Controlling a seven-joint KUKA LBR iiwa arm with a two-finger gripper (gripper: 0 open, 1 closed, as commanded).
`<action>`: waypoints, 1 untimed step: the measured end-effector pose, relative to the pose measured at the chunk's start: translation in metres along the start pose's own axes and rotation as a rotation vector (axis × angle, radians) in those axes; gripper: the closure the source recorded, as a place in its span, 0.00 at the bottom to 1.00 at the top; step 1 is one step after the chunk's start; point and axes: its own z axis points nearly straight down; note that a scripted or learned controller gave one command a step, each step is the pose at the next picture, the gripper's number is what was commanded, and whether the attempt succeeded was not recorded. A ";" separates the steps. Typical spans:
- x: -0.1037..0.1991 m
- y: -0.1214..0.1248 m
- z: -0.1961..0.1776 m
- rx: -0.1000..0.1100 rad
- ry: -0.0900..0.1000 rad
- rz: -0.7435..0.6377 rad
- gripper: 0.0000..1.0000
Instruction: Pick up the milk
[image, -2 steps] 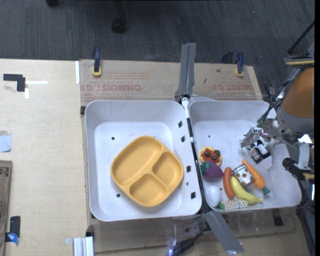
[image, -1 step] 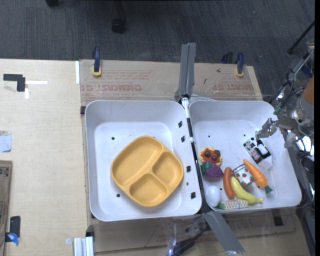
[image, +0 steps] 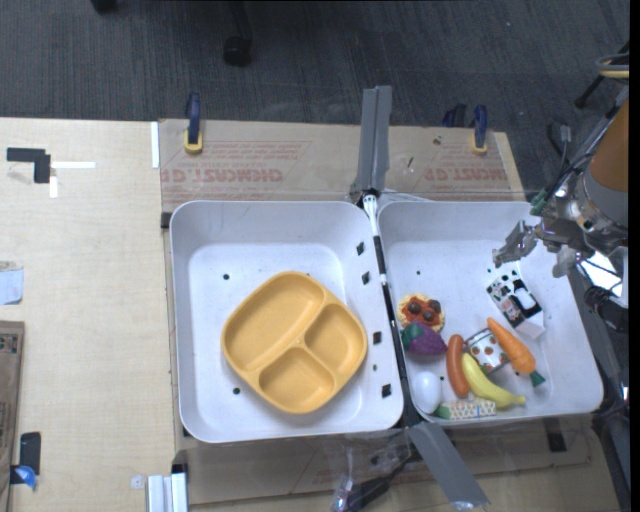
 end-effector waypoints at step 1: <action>-0.026 0.002 0.118 -0.001 0.001 0.027 0.00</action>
